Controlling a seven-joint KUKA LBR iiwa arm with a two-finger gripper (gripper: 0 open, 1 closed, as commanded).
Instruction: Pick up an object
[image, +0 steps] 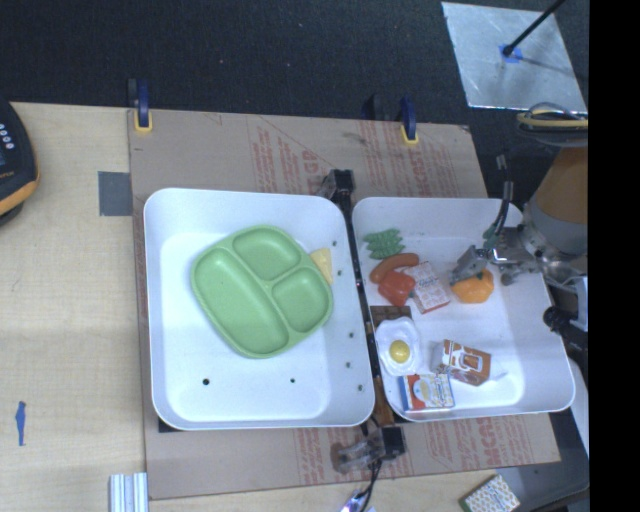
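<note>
The end effector (478, 262), its grip state unclear, hovers touching the orange toy (474, 289) just below.

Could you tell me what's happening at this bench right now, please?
A grey robot arm reaches in from the right over the right bin, which holds toy food. Its pincer sits low beside an orange piece, apparently going for it, though a grasp isn't evident. Nearby lie a green leafy piece, a red sausage, a fried egg and small cartons. The left bin holds a green divided plate.
</note>
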